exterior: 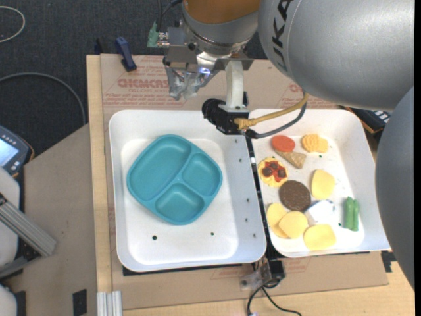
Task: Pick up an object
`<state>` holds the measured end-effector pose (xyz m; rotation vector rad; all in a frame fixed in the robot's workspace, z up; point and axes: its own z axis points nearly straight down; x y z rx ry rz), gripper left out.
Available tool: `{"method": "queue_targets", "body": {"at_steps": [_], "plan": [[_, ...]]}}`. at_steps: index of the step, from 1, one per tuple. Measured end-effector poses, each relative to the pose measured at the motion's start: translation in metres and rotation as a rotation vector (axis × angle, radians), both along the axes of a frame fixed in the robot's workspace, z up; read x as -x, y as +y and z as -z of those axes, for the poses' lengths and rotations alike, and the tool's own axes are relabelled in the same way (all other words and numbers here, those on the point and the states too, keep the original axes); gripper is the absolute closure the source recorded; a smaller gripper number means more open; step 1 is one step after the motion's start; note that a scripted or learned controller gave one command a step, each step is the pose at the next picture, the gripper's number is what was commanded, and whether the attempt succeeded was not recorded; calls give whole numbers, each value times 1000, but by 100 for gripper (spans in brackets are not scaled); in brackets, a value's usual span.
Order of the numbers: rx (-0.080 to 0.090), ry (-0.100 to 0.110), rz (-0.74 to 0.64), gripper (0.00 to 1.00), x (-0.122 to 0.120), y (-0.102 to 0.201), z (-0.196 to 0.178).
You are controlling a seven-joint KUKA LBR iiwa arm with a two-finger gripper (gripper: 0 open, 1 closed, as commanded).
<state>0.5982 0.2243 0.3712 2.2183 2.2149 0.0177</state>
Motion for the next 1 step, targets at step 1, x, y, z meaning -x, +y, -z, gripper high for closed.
{"method": "queue_targets", "body": {"at_steps": [1], "plan": [[8,25,0,100,-19,-1,167]]}}
